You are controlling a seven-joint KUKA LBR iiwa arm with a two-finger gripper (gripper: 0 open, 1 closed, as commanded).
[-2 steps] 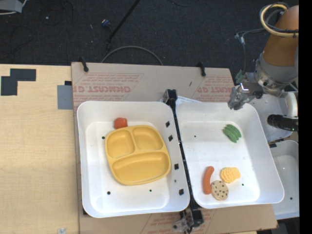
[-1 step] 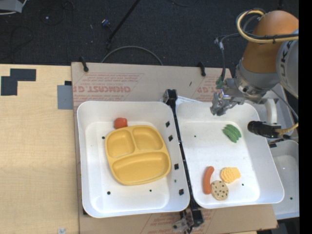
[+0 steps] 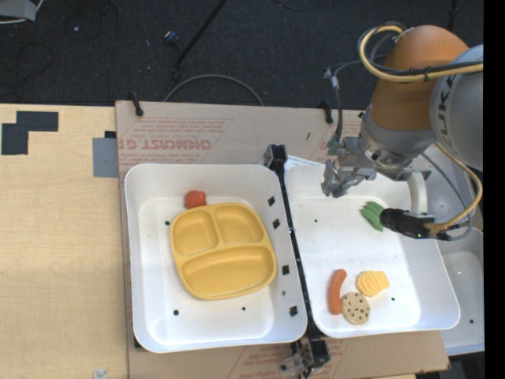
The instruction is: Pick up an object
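My gripper (image 3: 335,186) hangs over the far part of the right bin (image 3: 442,279), its tips pointing down just above the bin floor, with nothing seen between them. A green toy (image 3: 372,214) lies a little to its right, partly behind a black cable end. Near the bin's front lie an orange-red sausage (image 3: 337,290), a yellow ridged piece (image 3: 372,283) and a speckled cookie (image 3: 356,308). In the left bin (image 3: 150,290) a small red-orange piece (image 3: 195,200) rests beside the yellow tray.
A yellow divided tray (image 3: 223,249) takes up the middle of the left bin. A black divider rail (image 3: 286,235) runs between the bins. The arm's orange band and grey body loom over the right bin's far right corner.
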